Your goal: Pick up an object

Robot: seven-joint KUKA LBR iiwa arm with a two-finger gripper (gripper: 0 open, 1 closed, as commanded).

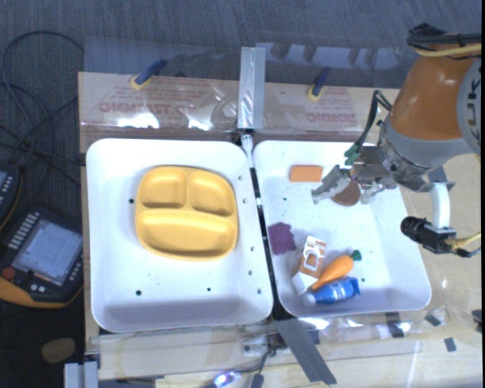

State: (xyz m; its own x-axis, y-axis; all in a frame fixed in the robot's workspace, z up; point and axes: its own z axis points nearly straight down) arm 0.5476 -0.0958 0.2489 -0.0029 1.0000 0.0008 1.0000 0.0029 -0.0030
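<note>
Where claw (345,186) hovers, brown round object (348,194) sits partly hidden

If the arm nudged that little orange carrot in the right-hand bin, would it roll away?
Probably only a little. The orange toy carrot with a green top tapers, so it would likely curve rather than roll straight. It rests against the blue bottle and small printed carton, which should check it. It looks light and plastic.

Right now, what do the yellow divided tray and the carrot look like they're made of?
The yellow tray looks like moulded plastic: smooth, one even colour, soft sheen, rounded compartment walls. The carrot seems a plastic or rubber toy: uniform bright orange with a neat green tip, though the view is too coarse to say which.
</note>
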